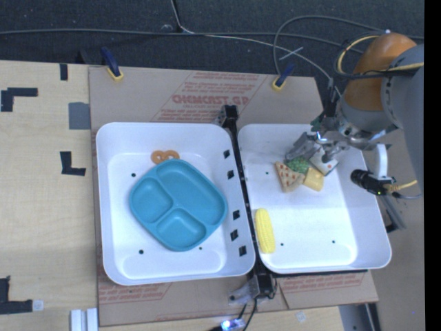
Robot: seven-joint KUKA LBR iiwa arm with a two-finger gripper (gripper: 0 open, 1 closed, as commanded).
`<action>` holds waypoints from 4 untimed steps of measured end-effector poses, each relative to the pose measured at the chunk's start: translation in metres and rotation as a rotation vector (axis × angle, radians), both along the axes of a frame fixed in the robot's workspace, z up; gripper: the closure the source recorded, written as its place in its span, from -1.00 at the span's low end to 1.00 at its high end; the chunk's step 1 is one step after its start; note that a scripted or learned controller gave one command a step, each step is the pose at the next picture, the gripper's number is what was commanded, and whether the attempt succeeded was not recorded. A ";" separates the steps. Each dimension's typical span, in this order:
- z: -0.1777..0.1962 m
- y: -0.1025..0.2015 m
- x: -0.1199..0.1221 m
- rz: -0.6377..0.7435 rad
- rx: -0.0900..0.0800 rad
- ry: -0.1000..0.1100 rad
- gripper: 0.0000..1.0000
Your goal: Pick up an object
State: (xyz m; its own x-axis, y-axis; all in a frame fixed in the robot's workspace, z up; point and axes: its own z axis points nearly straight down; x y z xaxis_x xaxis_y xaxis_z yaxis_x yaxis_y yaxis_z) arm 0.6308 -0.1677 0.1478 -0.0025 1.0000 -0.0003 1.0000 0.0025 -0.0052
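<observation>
**Robot test bench in a laboratory**

A research lab set-up, seen from above: a grey robot arm with an orange band [386, 81] reaches in from the right over two shallow white plastic bins [110, 205] set side by side on a brown cardboard sheet [207, 95], held to the pale wooden bench [41, 185] by blue-and-yellow clamps [110, 64]. Black cables [207, 34] trail across dark carpet [83, 12] at the far side; black tape marks [69, 164] dot the bench's left.

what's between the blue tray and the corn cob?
Camera view: the black divider where both bins' walls meet. The blue tray sits left of it, the corn cob right.
</observation>
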 end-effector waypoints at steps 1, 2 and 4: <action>-0.058 -0.003 -0.003 0.000 0.000 -0.008 -1.00; -0.059 -0.003 -0.001 0.001 -0.001 -0.011 -1.00; -0.003 0.001 -0.008 -0.001 0.000 -0.007 1.00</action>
